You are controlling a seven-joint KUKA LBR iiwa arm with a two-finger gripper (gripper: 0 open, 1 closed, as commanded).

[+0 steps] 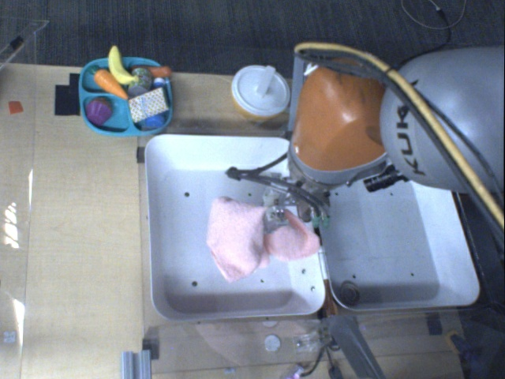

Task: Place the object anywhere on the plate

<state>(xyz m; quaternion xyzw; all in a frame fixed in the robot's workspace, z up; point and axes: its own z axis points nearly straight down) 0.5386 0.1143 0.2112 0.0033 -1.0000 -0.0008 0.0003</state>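
A pink cloth (237, 239) lies crumpled in the left white bin (177, 212), spreading from the bin's middle to its right wall. My gripper (274, 215) is down on the cloth's upper right part, under the orange band of the arm (339, 125). The cloth bunches up around the gripper, and its right lobe (296, 243) sits against the bin's divider. The blue divided plate (89, 93) stands on the bench at the far left, well away from the gripper. It holds a toy banana, a carrot, a purple piece and a checkered block.
A white lidded cup (260, 91) stands on the bench just behind the left bin. The right white bin (410, 267) lies beside the left one, partly under the arm. A light wooden bench top (71, 251) extends to the left of the bins.
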